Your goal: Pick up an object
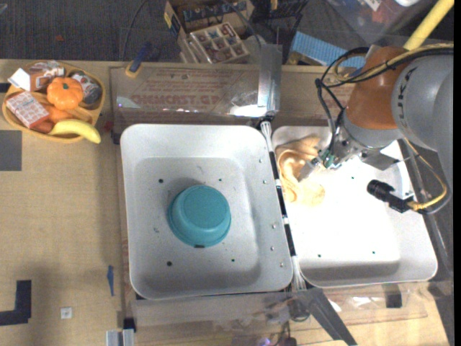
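Right bin (374, 254) | hand (317, 166) over blurred tan object (299, 166) | grip: cannot tell

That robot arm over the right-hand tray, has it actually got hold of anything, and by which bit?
It cannot be told. The gripper sits low beside a pale orange object in the right bin, but their meeting point is too blurred.

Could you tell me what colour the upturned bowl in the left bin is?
The round plastic upturned bowl is teal blue, clearest in the camera view.
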### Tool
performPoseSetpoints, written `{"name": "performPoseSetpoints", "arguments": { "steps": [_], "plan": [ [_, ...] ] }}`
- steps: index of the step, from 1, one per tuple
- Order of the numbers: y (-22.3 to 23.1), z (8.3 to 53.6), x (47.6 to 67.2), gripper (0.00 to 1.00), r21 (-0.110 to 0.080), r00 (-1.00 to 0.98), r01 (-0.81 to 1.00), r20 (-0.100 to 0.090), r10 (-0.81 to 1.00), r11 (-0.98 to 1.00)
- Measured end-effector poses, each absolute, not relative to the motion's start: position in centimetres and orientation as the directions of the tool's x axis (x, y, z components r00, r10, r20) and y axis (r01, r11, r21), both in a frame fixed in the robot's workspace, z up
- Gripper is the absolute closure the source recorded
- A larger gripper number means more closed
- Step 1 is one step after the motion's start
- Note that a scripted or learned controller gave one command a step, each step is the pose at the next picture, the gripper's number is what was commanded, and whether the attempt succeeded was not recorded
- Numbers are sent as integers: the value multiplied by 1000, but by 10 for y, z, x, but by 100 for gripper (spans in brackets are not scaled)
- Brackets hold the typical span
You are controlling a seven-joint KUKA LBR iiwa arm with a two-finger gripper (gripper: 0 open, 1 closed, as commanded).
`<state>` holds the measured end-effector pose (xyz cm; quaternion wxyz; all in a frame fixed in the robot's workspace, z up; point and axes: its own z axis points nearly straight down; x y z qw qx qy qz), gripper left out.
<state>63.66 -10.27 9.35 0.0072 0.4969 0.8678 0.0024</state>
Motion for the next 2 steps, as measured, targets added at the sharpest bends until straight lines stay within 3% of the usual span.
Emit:
{"name": "performPoseSetpoints", "arguments": {
  "steps": [1, 2],
  "plan": [
    [-102, 92, 666, 0, -8, -562, 827, 1, 827, 562],
    [-100, 104, 670, 100, 4, -565, 825, -7, 825, 565]
  ]
}}
